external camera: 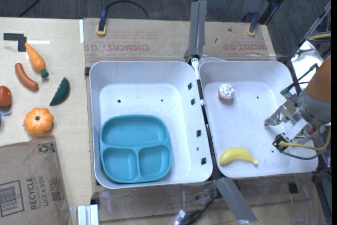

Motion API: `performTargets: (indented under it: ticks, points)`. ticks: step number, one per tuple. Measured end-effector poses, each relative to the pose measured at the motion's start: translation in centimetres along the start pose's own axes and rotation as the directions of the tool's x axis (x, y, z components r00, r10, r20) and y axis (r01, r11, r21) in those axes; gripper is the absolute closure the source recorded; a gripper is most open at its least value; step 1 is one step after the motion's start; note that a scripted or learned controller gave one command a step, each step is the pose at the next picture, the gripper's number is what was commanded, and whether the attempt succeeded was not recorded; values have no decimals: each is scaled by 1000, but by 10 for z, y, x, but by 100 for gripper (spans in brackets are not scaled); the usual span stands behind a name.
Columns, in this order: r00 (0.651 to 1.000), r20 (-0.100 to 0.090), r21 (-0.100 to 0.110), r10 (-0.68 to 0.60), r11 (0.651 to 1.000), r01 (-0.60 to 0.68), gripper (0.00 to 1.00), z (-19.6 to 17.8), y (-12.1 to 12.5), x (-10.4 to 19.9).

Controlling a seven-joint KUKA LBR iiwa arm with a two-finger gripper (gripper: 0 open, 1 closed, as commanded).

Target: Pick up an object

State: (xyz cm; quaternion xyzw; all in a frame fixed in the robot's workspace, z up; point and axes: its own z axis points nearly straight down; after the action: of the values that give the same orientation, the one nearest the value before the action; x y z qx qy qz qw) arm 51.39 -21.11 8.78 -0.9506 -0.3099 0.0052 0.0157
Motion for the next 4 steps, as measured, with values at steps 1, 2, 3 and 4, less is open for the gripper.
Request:
performTargets:
  ticks: [1,2,3,4]
  points:
    - [731,8,-11,-682,731,682,0,-1,-19,-31]
    - [603,25,-13,-798,603,798,0,2,-80,12]
    - [722,23,-15,-691,722,692,0,4,-116,38]
    - [798,23,-20,-603,797,603,0,-1,-52,112]
